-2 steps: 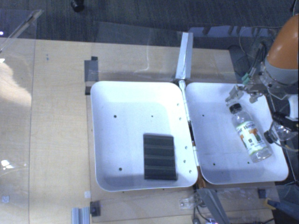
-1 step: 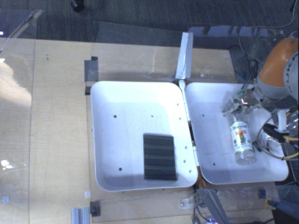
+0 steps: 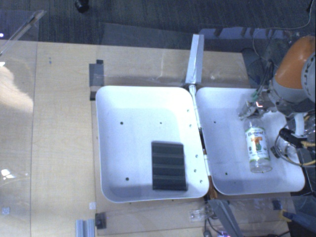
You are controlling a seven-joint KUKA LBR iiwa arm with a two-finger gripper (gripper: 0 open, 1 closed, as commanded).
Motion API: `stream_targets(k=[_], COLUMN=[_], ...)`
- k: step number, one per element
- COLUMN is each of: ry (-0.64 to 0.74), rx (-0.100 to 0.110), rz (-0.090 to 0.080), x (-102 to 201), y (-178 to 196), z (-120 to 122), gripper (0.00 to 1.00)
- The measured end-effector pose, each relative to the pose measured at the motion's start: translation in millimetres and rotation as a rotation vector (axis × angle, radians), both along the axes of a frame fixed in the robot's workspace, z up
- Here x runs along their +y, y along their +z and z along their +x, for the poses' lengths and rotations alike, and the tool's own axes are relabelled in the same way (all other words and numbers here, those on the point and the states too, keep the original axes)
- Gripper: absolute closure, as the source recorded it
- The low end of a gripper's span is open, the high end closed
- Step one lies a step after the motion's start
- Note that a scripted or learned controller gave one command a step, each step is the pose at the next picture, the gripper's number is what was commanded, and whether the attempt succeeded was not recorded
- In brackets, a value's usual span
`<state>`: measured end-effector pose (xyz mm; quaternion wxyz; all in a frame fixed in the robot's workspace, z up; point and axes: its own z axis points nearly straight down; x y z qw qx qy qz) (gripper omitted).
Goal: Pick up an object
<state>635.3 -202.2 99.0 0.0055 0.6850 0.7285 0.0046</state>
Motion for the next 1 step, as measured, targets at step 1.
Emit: stream_targets(k=[1], ry=[0.134], rx=[0.006], rz=[-0.001], x=[41.0], y=[69.1], z=[35.6], gripper=[1.00])
